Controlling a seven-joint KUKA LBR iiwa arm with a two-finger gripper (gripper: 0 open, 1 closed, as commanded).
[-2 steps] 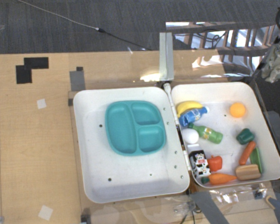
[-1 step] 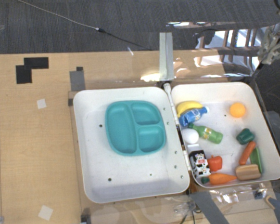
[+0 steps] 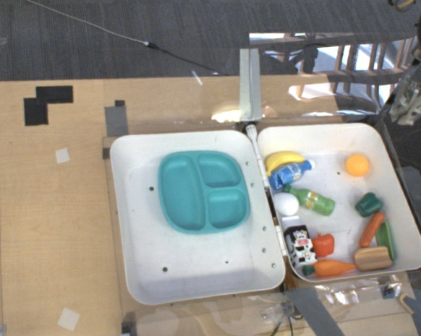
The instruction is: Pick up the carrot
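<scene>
Carrot (image 3: 333, 267): orange, tapered, lying flat along the near wall of the right bin (image 3: 382, 141), between a black-and-white carton (image 3: 298, 245) and a tan loaf (image 3: 372, 258). One similar orange-red tapered piece (image 3: 372, 229) lies tilted further right. The left bin (image 3: 137, 205) holds one teal divided plate (image 3: 202, 190). Gripper (image 3: 412, 99): beyond the surface's far right corner, well apart from the carrot; its opening cannot be told.

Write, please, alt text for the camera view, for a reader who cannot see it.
Two shallow white bins sit side by side on a wooden bench: the left bin holds a teal divided plate, and the right bin holds toy food. A carrot lies at the right bin's near edge, with a banana, a green bottle and an orange ball farther back.
</scene>
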